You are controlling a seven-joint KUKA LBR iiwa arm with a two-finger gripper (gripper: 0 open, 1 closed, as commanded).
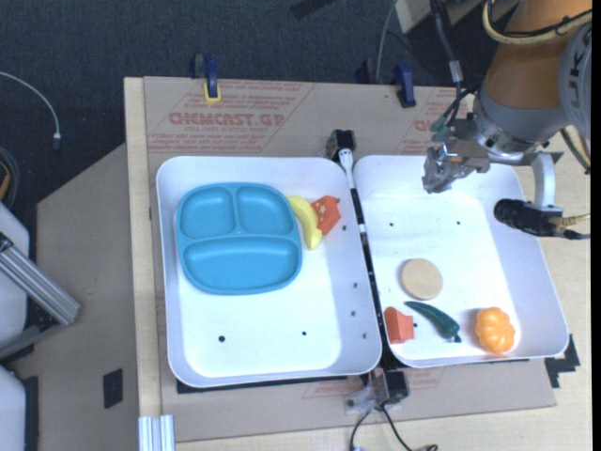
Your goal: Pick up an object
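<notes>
Grey arm [526, 111], orange band

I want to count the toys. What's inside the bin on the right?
The right bin holds a tan round disc, a red block, a dark green pepper and an orange pumpkin. The tool hangs over its far end, hiding a little of the floor there.

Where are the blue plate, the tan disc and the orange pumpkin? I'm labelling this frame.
blue plate [239, 238]: camera view, centre divider.
tan disc [421, 278]: camera view, top face.
orange pumpkin [495, 330]: camera view, middle.
</notes>
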